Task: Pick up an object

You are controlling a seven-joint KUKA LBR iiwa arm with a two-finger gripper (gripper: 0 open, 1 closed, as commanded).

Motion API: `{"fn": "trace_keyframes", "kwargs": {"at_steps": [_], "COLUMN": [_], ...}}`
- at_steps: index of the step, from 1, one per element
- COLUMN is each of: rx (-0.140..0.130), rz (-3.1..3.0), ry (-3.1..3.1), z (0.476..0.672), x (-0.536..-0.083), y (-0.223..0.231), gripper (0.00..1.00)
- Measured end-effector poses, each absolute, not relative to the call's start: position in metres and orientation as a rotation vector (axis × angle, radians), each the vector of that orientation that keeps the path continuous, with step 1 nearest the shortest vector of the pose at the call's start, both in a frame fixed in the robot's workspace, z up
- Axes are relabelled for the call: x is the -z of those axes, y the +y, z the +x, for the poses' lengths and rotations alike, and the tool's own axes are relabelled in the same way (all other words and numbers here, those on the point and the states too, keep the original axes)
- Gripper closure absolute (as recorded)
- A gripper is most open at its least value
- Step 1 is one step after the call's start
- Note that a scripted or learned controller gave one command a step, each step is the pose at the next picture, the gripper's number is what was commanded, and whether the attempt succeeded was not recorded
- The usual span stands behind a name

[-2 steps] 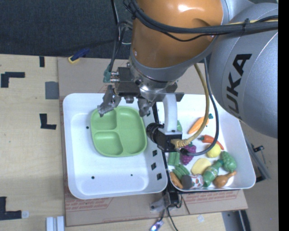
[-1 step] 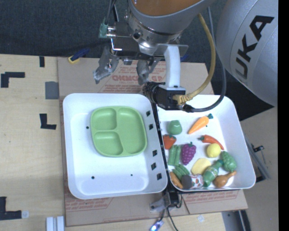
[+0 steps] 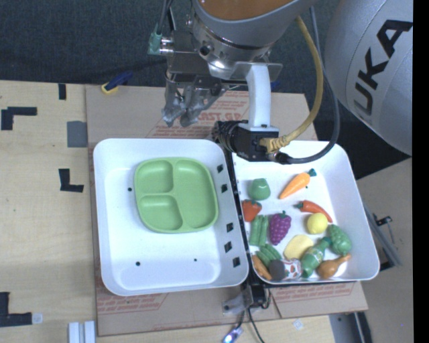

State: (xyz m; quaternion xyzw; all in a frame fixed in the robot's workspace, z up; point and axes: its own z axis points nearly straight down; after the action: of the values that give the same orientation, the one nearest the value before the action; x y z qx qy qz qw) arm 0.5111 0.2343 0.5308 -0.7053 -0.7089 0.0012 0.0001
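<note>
Grey arm (image 3: 248, 20) looms over the two white bins on the table.
Its hand (image 3: 188, 110) hangs above the left bin's (image 3: 114, 268) far rim, fingers pressed nearly together, pinching nothing; toy food, a carrot (image 3: 295, 185) among it, lies in the right bin (image 3: 358, 201), a green plate (image 3: 177, 194) in the left.

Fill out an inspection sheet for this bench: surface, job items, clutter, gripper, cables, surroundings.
Surface: two white bins, left bin and right bin, on cardboard.
Job items: toy food heaped in the right bin, including carrot, grapes, lemon.
Clutter: green plate in the left bin.
Gripper: gripper above the cardboard behind the left bin, holding nothing.
Cables: black cable and tan hose near the right bin's back edge.
Surroundings: black marks on the benchtop.
</note>
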Motion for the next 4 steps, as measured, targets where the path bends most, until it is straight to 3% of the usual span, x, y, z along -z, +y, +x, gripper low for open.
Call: {"fn": "trace_keyframes", "kwargs": {"at_steps": [1, 2, 4], "rx": [-0.029, -0.006, -0.014], "rz": [-2.218, -2.216, -2.212], "ry": [-2.216, -2.225, -2.228], "z": [0.481, 0.483, 0.483], "x": [-0.395, -0.413, -0.431], "y": [0.206, 0.209, 0.209], "gripper": [1.00, 1.00, 1.00]}}
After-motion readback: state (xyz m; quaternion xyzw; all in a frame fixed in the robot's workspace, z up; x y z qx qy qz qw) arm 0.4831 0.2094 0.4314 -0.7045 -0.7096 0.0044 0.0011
